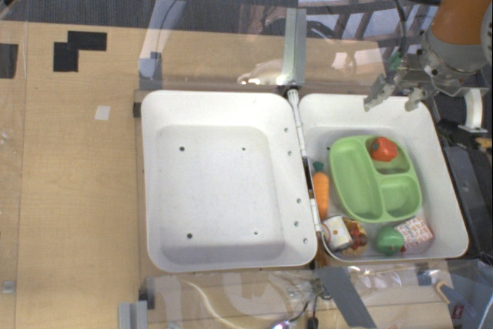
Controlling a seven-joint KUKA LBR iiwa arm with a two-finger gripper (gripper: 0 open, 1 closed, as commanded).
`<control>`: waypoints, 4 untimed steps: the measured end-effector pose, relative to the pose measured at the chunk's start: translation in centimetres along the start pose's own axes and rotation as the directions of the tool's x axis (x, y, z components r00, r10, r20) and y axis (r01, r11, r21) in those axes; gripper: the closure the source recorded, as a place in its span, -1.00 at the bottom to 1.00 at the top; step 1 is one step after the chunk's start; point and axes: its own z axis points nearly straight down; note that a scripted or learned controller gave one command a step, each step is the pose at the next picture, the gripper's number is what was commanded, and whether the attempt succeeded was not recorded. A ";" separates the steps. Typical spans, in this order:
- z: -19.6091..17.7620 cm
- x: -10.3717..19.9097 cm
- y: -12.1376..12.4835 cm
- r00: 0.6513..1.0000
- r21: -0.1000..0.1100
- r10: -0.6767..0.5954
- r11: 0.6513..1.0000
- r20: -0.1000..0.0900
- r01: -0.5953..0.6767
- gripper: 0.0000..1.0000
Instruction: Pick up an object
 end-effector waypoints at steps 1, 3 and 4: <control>4.9 7.3 1.8 0.998 0.000 -0.064 0.998 -0.001 0.064 -1.00; 4.3 13.0 -0.2 1.000 0.002 0.012 1.000 -0.001 -0.012 -1.00; 4.9 14.5 2.7 0.983 0.000 0.184 0.983 -0.001 -0.184 -1.00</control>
